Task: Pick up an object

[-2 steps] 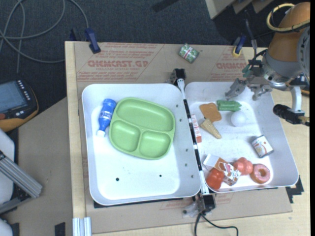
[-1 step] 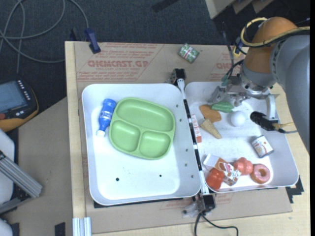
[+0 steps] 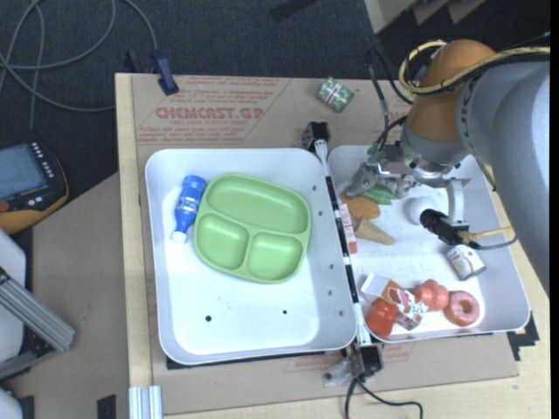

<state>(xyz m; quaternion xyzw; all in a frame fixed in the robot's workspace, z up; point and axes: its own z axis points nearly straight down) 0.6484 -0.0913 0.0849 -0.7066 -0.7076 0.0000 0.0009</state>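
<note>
Bench (image 3: pixel 218 112) is topped with brown cardboard printed with red lettering and carries two shallow white bins side by side. Left bin (image 3: pixel 236 321) holds a green divided plate (image 3: pixel 251 227) with a blue bottle (image 3: pixel 186 202) just beside its left edge. Right bin (image 3: pixel 507 308) holds an orange cone-shaped piece (image 3: pixel 374 230), a small jar (image 3: pixel 463 261), a pink doughnut (image 3: pixel 463 307) and red toy food (image 3: pixel 397 311) near its front. Gripper (image 3: pixel 377 180) sits low over the rear left corner of the right bin; whether its jaws are wide or narrow cannot be told. Small green packet (image 3: pixel 334 93) lies on the cardboard behind the bins. Dark carpet (image 3: pixel 218 16) with loose cables surrounds the bench.
</note>
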